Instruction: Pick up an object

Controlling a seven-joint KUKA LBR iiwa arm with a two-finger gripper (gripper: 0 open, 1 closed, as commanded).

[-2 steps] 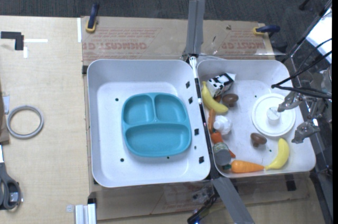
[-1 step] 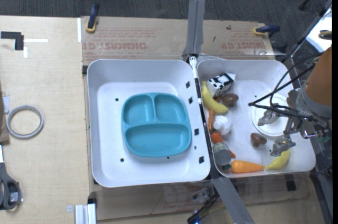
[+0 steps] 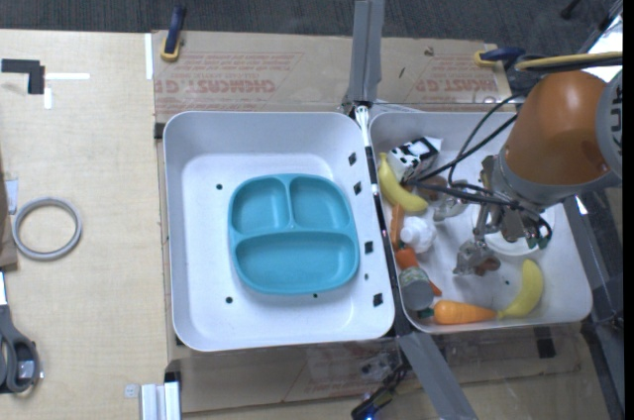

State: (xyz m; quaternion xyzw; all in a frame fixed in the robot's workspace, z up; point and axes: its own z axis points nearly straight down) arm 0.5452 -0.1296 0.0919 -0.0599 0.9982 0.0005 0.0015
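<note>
My gripper (image 3: 477, 260) reaches down into the right bin (image 3: 567, 262), below the arm's orange band (image 3: 560, 126). It hovers low over the bin floor between a white lump (image 3: 416, 232) to its left and a yellow banana (image 3: 527, 289) to its lower right. An orange carrot (image 3: 464, 312) lies along the bin's front wall. A second banana (image 3: 396, 188) leans on the left wall, under a black-and-white item (image 3: 414, 153). A small bottle-like thing (image 3: 416, 287) and a red-orange piece (image 3: 405, 259) sit by the same wall. I see nothing between the fingers.
The left bin (image 3: 193, 240) holds a blue divided plate (image 3: 293, 233). On the wooden bench to the left lie a grey tape ring (image 3: 45, 228) and scissors (image 3: 18, 364). Cables (image 3: 451, 175) hang from the wrist over the right bin.
</note>
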